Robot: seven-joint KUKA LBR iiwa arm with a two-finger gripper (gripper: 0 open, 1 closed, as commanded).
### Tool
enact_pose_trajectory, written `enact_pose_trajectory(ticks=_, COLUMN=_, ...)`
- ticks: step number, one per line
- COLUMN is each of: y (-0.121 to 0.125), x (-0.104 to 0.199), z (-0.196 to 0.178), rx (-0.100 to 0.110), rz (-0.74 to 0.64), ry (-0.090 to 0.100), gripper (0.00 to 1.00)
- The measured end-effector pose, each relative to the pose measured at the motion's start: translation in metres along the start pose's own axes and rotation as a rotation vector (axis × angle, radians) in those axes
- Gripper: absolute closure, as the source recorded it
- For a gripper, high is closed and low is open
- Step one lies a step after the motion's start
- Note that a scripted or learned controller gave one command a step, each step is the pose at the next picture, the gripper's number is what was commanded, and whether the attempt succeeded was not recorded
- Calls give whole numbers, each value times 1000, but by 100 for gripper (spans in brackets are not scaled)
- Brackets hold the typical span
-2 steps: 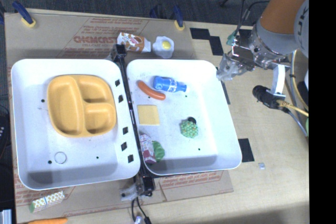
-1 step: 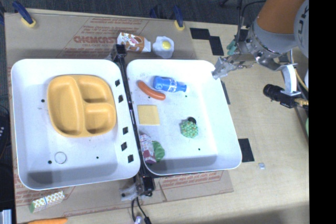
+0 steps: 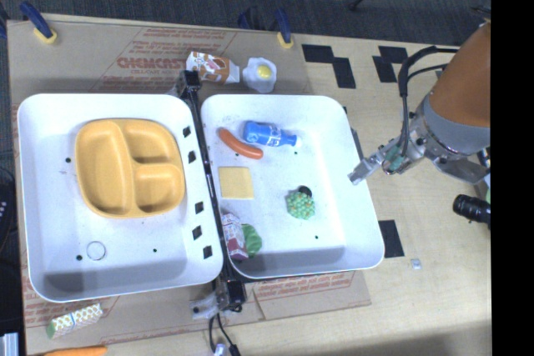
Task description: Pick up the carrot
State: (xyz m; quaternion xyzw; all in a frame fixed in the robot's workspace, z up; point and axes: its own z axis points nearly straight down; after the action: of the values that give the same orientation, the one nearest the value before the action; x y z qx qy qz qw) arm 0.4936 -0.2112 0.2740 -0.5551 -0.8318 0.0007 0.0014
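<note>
A long orange-red piece [image 3: 240,143], the one carrot-like thing in the bins, lies slantwise in the upper left of the right bin [image 3: 334,114], next to a blue bottle [image 3: 269,134]. My gripper [image 3: 367,171] hangs just outside that bin's right wall, at about mid height, well to the right of the orange-red piece. Nothing shows in its grasp. A thin orange sliver [image 3: 79,351] pokes in at the bottom left edge of the view, outside the bins.
The right bin also holds a yellow square slice [image 3: 235,182], a green bumpy cluster [image 3: 300,203] and a wrapped red-green item [image 3: 238,238]. A yellow divided plate [image 3: 129,165] lies in the left bin [image 3: 42,204]. Small packets [image 3: 209,67] and a white-yellow object [image 3: 260,73] sit behind the bins.
</note>
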Motion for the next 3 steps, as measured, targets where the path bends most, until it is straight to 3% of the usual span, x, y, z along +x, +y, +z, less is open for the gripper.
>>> enact_pose_trajectory(ticks=1, y=-15, x=6, z=-17, rx=-2, rz=-272, ry=-3, gripper=100)
enact_pose_trajectory(ticks=2, y=-15, x=6, z=-20, rx=-2, rz=-552, ry=-4, gripper=100)
enact_pose_trajectory(ticks=3, y=-15, x=6, z=-27, rx=-2, rz=-957, ry=-6, gripper=100)
